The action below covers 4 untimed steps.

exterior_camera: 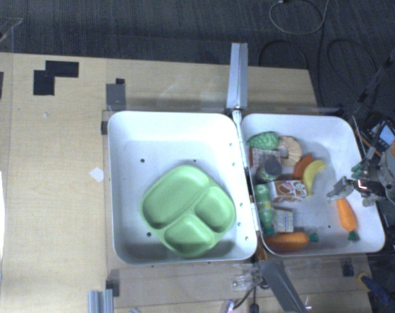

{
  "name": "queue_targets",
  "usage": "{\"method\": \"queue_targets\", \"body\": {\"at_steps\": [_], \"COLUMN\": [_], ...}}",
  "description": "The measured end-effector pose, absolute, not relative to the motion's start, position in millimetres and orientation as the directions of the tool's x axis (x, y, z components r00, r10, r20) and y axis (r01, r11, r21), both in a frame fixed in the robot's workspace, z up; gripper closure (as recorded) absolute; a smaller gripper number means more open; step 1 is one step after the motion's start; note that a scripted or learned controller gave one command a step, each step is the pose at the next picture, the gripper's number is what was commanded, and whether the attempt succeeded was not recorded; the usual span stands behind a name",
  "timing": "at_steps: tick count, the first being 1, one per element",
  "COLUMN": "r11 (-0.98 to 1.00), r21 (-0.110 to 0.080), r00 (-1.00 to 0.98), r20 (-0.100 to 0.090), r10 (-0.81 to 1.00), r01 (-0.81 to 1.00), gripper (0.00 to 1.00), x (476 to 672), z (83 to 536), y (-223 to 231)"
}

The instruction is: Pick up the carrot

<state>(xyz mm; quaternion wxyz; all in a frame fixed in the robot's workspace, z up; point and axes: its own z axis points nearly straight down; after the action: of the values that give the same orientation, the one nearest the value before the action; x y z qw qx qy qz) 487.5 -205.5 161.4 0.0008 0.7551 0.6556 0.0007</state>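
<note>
Carrot in right bin, just beside end effector; likely light, stiff, smooth toy; best gripped across thick middle; finger state cannot be told

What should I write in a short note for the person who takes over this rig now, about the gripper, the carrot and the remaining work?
Gripper: in the right bin, near its right wall, just above the carrot; finger state cannot be read.
Carrot: lying on the bin floor at the lower right, apart from the food pile along the left wall. Not lifted.
Left bin: holds the green divided plate.
Done: the approach, probably.
Left: close on the carrot and lift it.
</note>
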Motion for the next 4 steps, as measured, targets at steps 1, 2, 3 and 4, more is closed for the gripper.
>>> {"method": "queue_targets", "body": {"at_steps": [1, 2, 3, 4], "r11": [-0.27, -0.2, -0.197, -0.193], "r21": [-0.001, 0.0, 0.018, 0.028], "r00": [0.27, 0.2, 0.197, 0.193], "r20": [0.001, 0.001, 0.011, 0.004], "r10": [0.963, 0.98, 0.98, 0.981], "r01": [0.963, 0.98, 0.98, 0.981], "gripper": [0.0, 0.0, 0.0, 1.0], "x": [492.9, 487.2, 501.9, 504.1], "z": [121, 122, 98, 109], "y": [-179, -183, -195, -196]}}
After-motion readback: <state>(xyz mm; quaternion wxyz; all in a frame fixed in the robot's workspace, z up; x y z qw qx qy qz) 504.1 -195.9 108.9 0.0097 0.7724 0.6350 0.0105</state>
